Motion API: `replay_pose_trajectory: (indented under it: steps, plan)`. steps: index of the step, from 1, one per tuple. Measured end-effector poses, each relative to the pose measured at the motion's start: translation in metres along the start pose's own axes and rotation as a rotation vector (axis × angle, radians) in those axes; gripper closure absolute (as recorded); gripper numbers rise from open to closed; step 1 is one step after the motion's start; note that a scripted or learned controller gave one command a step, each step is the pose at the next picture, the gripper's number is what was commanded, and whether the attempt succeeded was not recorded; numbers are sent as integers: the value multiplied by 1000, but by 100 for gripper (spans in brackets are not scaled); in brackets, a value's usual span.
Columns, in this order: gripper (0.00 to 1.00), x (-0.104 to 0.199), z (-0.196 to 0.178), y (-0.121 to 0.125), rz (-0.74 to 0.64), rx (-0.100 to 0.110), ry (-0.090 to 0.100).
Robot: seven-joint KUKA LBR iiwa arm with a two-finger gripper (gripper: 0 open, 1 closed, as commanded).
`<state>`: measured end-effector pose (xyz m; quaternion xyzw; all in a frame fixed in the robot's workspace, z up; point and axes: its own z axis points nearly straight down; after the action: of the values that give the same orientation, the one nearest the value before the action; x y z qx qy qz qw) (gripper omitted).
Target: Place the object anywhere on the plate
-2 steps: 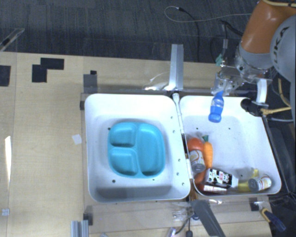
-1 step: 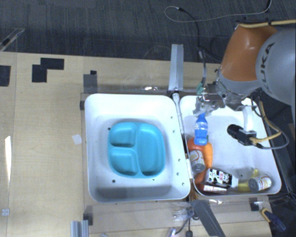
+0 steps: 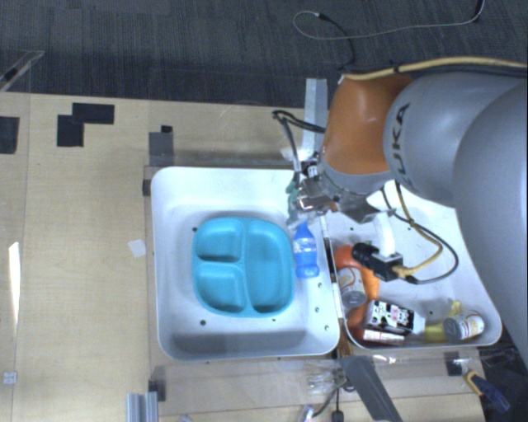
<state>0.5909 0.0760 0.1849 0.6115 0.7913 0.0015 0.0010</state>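
Grey, rounded arm (image 3: 462, 124) reaches over two glossy white bins (image 3: 173, 330). Turquoise three-compartment plate (image 3: 243, 264) lies in the left one. Narrowly closed, the gripper (image 3: 307, 206) pinches a clear plastic bottle (image 3: 304, 247), hanging upright just off the plate's right rim.

— What sort of place is this?
— A robotics lab: a grey KUKA arm (image 3: 445, 124) over two white bins (image 3: 165, 247) on a wooden bench (image 3: 74, 272), loose cable (image 3: 330, 25) at the far side.
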Motion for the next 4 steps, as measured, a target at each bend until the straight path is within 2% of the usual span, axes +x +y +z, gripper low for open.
replay_pose_trajectory:
  steps: [1, 2, 3, 4]
  plan:
    - [100, -15, -46, -62, -424, -3, -1]
    - [100, 0, -4, -26, -428, -1, 0]
    - [100, 3, -51, -9, -476, -4, -1]
    - [100, 37, -46, -10, -881, -4, -1]
